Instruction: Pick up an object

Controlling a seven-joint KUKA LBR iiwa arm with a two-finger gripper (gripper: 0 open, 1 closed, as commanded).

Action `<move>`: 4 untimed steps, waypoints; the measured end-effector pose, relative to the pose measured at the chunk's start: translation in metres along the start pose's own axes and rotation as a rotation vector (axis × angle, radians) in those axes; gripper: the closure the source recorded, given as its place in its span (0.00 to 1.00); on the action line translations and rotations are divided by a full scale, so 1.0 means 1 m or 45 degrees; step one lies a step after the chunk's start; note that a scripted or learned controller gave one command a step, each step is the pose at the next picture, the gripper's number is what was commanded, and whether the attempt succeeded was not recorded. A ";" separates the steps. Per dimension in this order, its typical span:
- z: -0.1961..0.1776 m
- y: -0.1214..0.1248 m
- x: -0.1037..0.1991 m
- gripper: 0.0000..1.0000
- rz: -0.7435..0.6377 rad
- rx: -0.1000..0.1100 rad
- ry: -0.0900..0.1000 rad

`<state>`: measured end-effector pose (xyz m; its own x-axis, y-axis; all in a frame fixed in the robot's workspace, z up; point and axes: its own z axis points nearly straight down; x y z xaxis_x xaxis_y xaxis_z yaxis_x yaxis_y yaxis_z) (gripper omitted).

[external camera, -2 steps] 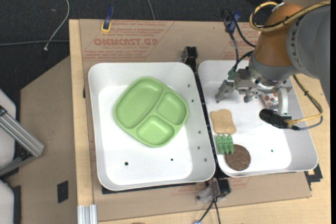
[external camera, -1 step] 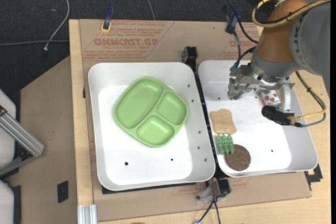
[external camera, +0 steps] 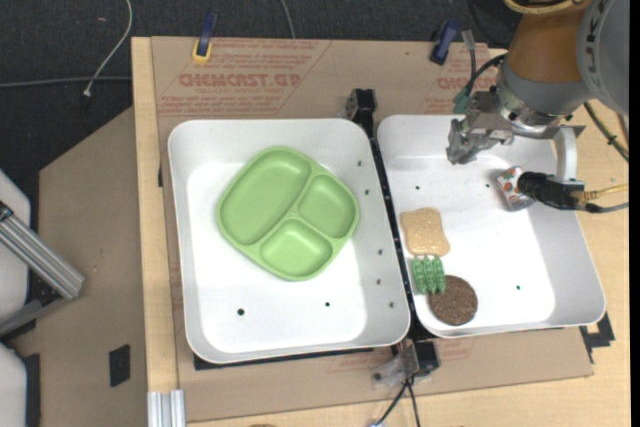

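Nearest you in the right bin (external camera: 560,285): brown disc (external camera: 455,300), green piece (external camera: 429,273) touching it, tan slab (external camera: 425,231) just beyond. Left bin (external camera: 190,245): green divided plate (external camera: 288,212). Farther back, gripper (external camera: 463,147) hangs over the right bin's far end; you cannot tell its opening, nothing visibly held.
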<state>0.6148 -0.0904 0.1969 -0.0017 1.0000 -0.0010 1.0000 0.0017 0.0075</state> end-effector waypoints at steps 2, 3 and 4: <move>-0.098 0.001 0.000 1.00 0.001 0.000 0.000; -0.075 -0.012 0.054 1.00 -0.004 0.015 0.005; -0.055 -0.038 0.096 1.00 -0.004 0.017 0.005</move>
<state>0.5761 0.0058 0.2513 -0.0044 1.0000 0.0027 1.0000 0.0045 -0.0059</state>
